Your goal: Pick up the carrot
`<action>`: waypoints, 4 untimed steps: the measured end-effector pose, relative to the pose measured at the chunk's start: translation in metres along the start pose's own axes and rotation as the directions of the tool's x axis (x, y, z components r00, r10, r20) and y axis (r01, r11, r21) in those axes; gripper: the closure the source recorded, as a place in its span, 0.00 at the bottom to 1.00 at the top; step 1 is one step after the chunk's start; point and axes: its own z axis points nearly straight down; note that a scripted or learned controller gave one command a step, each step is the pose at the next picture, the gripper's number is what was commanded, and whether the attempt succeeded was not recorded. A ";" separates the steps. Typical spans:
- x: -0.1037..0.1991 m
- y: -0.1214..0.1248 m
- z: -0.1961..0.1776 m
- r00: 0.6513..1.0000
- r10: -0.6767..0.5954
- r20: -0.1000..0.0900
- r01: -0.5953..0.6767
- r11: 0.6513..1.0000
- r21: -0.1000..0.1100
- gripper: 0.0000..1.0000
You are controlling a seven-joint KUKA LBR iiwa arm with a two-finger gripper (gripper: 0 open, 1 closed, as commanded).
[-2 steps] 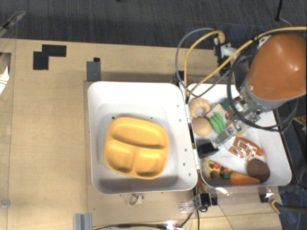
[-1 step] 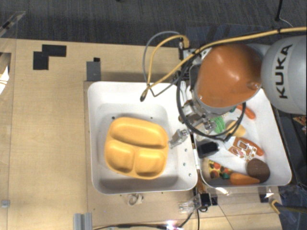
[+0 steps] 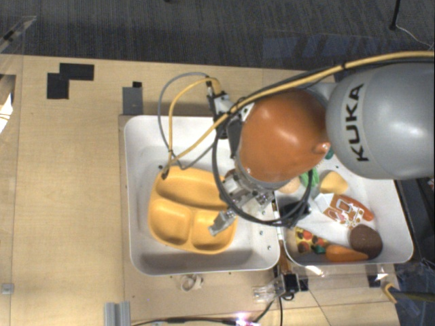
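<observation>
Camera view is showing me the carrot (image 3: 344, 253) lying at about five o'clock in the frame, on its side near the front wall of the right bin (image 3: 401, 253), which is the nearer part of the scene. It is tapering toward one end, with a brown rounded object (image 3: 367, 239) touching or just beside its thick end and a small multicoloured toy (image 3: 309, 241) close to its other end. I am judging it to be a light, stiff, smooth toy piece, likely slick and prone to roll, so I am planning to close across its thick middle, jaws crosswise to its length, keeping clear of the brown neighbour. A little farther back, a red-and-white packet (image 3: 346, 210) and a pale wedge (image 3: 334, 180) are sitting at about three o'clock. My gripper (image 3: 224, 221) is hanging over the left bin (image 3: 136, 202), near six o'clock of centre, just above the yellow divided tray (image 3: 180, 212), well apart from the carrot; whether its fingers are parted or closed I cannot tell. Nothing is showing between them. Farther off, my orange band (image 3: 282, 138) and grey link (image 3: 380, 124) are covering the bins' back edges.
</observation>
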 end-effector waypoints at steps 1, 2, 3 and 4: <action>-0.011 0.017 0.060 0.997 -0.077 -0.009 0.077 0.997 0.018 0.00; -0.007 0.016 0.050 0.997 -0.071 -0.016 0.071 0.997 0.016 1.00; -0.010 0.020 0.013 0.875 -0.483 -0.009 0.483 0.875 0.010 1.00; -0.039 -0.005 0.006 0.952 -0.304 -0.034 0.302 0.952 -0.053 1.00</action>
